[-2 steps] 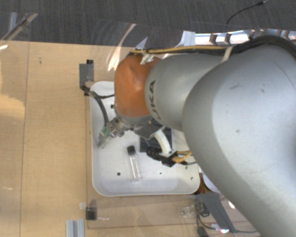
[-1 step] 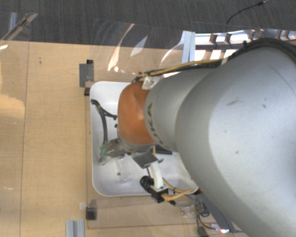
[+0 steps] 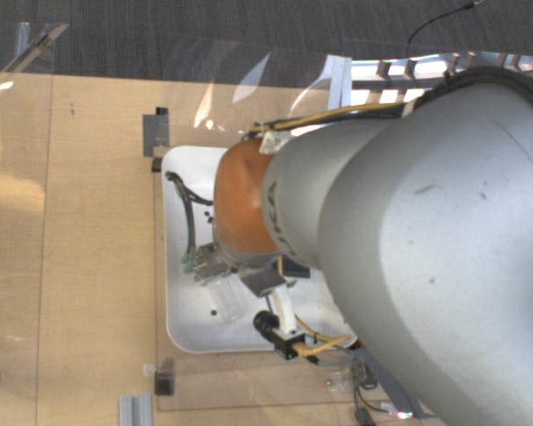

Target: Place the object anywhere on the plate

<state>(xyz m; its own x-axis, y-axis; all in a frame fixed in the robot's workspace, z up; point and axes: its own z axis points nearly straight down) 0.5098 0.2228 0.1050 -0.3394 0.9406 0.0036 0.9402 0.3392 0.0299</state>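
One grey robot arm (image 3: 426, 238), wearing one orange band (image 3: 240, 204), stretched in from 3 o'clock and covered most of the bench. One white bin (image 3: 182, 313) was on view beneath it, toward 7 o'clock of the arm's wrist. One gripper (image 3: 220, 293) hung over that bin. Two small black brackets were counted beside the bin, one (image 3: 156, 131) at 11 o'clock of it and one (image 3: 163, 382) at 7 o'clock. One thin black cable (image 3: 435, 20) curled across the floor at 1 o'clock.

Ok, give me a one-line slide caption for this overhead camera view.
Grey arm with orange band reaches low over a white bin, its bulk covering most of the bench.
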